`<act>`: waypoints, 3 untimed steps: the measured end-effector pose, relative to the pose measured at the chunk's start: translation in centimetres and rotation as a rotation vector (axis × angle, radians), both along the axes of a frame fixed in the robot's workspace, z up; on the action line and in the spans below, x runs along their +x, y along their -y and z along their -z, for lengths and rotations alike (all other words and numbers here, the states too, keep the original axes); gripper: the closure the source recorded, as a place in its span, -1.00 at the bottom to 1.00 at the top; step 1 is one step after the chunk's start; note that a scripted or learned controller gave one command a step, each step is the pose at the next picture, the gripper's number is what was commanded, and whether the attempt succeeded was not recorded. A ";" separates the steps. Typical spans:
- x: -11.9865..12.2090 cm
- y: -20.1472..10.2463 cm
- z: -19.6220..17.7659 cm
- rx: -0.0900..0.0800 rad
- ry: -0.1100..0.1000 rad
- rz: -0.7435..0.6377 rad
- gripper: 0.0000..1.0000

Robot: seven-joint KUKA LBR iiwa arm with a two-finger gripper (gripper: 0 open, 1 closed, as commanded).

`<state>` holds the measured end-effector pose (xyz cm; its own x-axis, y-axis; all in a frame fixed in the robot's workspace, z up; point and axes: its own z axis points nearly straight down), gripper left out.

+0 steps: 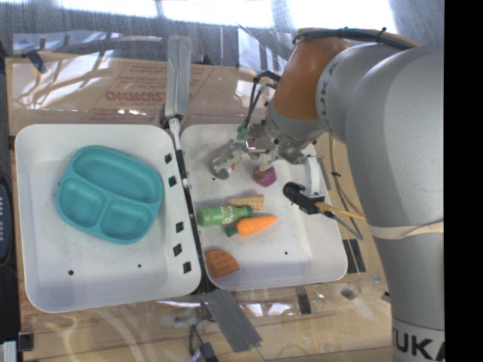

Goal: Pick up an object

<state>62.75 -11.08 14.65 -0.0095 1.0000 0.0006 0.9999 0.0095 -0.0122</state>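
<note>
Right bin [306, 243]: shallow, white, smooth plastic with rounded corners. It holds five loose items.

- Purple piece [264, 176]: small, rounded and glossy, in the upper middle of the bin. No clear long axis. It sits just right of the gripper [224, 161], near it; I cannot tell whether they touch.
- Wafer [247, 201]: flat tan strip with a gridded face, below the purple piece. Its long axis runs left-right and rises slightly to the right.
- Bottle [223, 216]: green, smooth plastic with a yellowish label, lying on its side. Long axis left-right, base toward the divider between the bins, neck pointing right. It lies just below the wafer.
- Carrot [258, 224]: orange, tapered, matte. It lies just below the bottle's neck. Green stub at its left end, tip pointing right and slightly up; its axis is nearly parallel to the bottle.
- Brown piece [221, 262]: rounded, ridged, bread-like, in the lower left corner of the bin, apart from the others.

The gripper is bare metal and hangs low over the upper left part of the right bin. I cannot tell whether it is released or clenched; nothing is seen in its grasp. The arm [392, 127] is a grey casing with an orange band and fills the right of the frame.

Left bin [38, 266]: the same white plastic. It holds a teal plate [109, 194] with rounded corners and three compartments, lying flat.
</note>
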 end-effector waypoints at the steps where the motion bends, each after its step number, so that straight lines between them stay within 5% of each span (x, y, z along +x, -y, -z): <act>1: 0.8 2.2 4.9 0.001 0.019 0.000 -1.00; 2: 0.7 2.2 4.0 0.003 0.013 -0.004 1.00; 3: 2.5 5.2 5.2 0.004 -0.009 0.005 1.00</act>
<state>65.24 -16.33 9.44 -0.0044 1.0000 0.0048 0.9998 0.0045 -0.0212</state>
